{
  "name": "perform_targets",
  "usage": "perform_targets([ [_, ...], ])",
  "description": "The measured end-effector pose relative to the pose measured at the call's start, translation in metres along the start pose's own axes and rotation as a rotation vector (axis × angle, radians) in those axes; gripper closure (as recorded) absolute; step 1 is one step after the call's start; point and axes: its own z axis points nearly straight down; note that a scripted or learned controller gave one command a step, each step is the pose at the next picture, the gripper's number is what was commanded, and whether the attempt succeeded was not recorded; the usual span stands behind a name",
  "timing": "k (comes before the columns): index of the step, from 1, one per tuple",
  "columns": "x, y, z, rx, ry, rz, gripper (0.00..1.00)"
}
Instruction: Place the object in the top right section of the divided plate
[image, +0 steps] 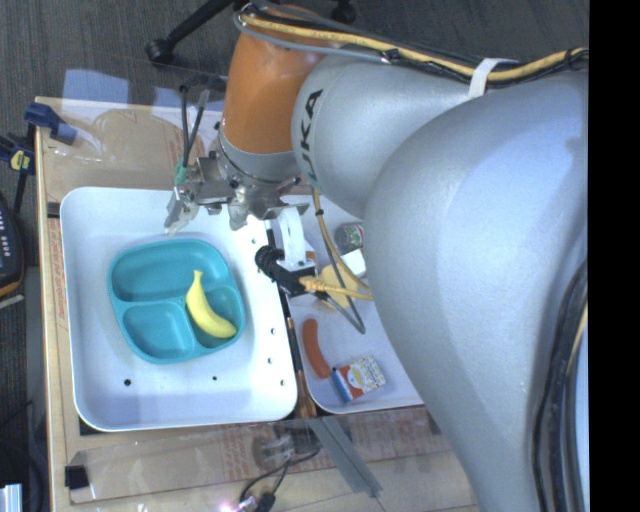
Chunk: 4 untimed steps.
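**Banana lies in the plate's right-hand compartment**

The two-finger metal gripper hangs above the far edge of the left white bin, just beyond the blue divided plastic plate; its fingers look parted with nothing between them. The yellow banana lies in the plate's right section. In the right white bin rest a red sausage and a small printed carton.

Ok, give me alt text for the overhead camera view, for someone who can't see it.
A yellow banana lies in the right section of a blue divided plate in the left white bin, with the gripper above the plate's top edge. The grey arm covers most of the right bin, where a red sausage and a small packet lie.
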Motion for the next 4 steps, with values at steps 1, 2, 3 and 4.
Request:
perform_targets([
  [1, 0.08, -0.003, 0.066, 0.004, -0.001, -0.234, 0.0],
  [2, 0.098, -0.063, 0.121, -0.006, 0.0, -0.356, 0.0],
  [3, 0.054, -0.035, 0.139, -0.012, 0.006, 0.052, 0.0],
  [4, 0.062, 0.022, 0.004, -0.002, 0.001, -0.241, 0.0],
])
